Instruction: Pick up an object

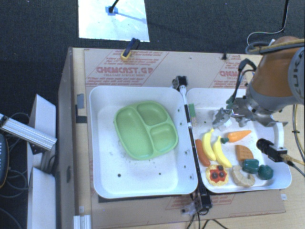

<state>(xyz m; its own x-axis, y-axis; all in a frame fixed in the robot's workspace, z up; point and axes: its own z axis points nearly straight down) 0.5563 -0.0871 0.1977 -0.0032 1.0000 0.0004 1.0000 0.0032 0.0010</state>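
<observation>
Honestly can't tell the hand's state, too blurry. Right bin holds toy food, bananas included; left bin has a green tray.

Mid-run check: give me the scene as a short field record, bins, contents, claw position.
left bin: holds a green divided plate
right bin: holds toy food
toy food: two bananas, hot dog, carrot, bread slice, small pizza, cookie, teal piece
claw: over the right bin's upper part, above the bananas
held: nothing seen between its fingers
</observation>
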